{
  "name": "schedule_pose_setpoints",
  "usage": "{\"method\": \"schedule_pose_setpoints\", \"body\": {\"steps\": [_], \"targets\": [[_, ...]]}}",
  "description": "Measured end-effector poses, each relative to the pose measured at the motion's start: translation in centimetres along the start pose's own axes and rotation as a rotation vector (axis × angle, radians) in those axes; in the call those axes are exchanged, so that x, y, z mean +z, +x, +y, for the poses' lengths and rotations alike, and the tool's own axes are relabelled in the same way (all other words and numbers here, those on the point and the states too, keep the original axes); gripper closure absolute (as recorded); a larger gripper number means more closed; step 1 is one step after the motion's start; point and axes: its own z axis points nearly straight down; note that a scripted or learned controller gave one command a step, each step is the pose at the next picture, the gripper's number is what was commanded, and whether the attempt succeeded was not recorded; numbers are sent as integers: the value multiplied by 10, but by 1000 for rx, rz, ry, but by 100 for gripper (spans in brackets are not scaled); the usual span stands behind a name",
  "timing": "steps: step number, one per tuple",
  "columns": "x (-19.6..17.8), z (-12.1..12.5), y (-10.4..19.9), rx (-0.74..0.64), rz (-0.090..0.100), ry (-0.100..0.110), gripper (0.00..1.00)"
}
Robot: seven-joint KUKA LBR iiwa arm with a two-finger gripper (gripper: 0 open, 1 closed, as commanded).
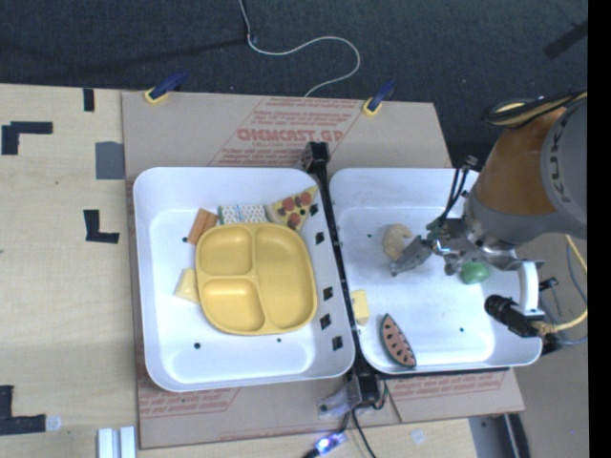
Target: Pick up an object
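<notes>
**Ana:** Hand (pixel 412 256) first, then: the grey two-finger hand sits low over the right white bin (pixel 430 342), pointing left, dark fingers angled toward the pale beige rounded lump (pixel 397 239). Spread or pressed together? I cannot tell from up here.

**Ben:** And nothing between them that I can make out. That beige lump lies just up-left of the tips, near the bin's middle, resting on the white floor. Looks like the target to me.

**Ana:** Agreed, it's the nearest thing. To do this well, I'd want the fingers straddling the lump on both sides before closing, and low enough to catch its widest part, since a rounded shape may squirt out of a high pinch.

**Ben:** Working outward: a small green round piece (pixel 473 273) sits right beside the wrist, partly under the arm. Further down, a watermelon-slice toy, red with a green rind (pixel 398 341), lies near the bin's front-left corner, and a little yellow block (pixel 359 305) hugs the divider.

**Ana:** Across in the left white bin (pixel 162 351), a yellow divided plastic plate (pixel 256 278) covers most of the floor, with an orange strip (pixel 202 224) and patterned bits tucked behind it. All on the cardboard-topped desk (pixel 277 127).

**Ben:** Well apart from the action, so no collision worry there.
</notes>
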Motion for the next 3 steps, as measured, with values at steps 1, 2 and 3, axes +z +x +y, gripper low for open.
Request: {"method": "schedule_pose_setpoints", "body": {"steps": [1,2,3], "targets": [[62,-2,7,-1,0,-1,0],[63,-2,8,-1,-1,-7,0],[53,-2,8,-1,-2,-8,100]]}}
